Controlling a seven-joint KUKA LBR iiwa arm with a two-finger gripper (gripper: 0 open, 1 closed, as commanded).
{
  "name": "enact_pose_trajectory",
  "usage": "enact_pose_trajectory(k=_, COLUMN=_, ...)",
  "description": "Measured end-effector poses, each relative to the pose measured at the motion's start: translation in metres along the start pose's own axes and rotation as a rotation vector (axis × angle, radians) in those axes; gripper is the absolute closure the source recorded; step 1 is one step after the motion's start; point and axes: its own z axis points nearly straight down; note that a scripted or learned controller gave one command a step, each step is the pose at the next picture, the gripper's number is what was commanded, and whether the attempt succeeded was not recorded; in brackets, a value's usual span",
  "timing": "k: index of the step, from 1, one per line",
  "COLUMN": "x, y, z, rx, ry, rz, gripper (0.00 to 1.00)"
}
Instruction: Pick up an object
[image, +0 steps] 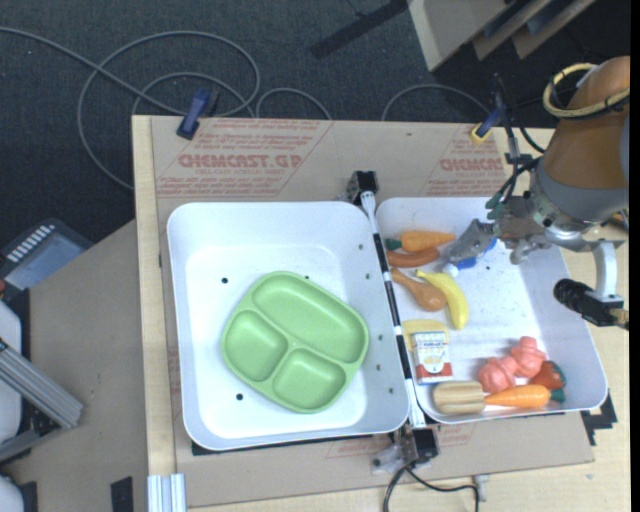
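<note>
While its grip state is unclear, the gripper (470, 250) hovers near the right bin's (585, 345) far rim, above a banana (449, 297).

- Right bin (575, 345): bare floor at centre; banana (449, 296) and carrot (424, 241) crowd ten o'clock, pink toy (510, 366) and bun (458, 398) block six o'clock.
- Left bin (200, 250): green plate (294, 341) fills its centre; twelve o'clock strip open.

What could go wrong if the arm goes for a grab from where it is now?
The gripper hangs over the right bin by a tight cluster: banana, two carrots and a brown piece touching. It might catch two at once or knock one aside. These lie against the bin's left wall, which could block a finger.
</note>
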Motion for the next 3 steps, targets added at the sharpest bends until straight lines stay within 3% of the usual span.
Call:
enact_pose_trajectory(k=1, x=0.026, y=-0.021, z=0.117, rx=-0.001, ry=0.000, rz=0.001, gripper=0.00)
enact_pose_trajectory(k=2, x=0.026, y=-0.021, z=0.107, rx=-0.001, ry=-0.001, rz=0.002, gripper=1.00)
enact_pose_trajectory(k=3, x=0.047, y=-0.045, z=0.017, rx=-0.001, ry=0.000, rz=0.000, gripper=1.00)
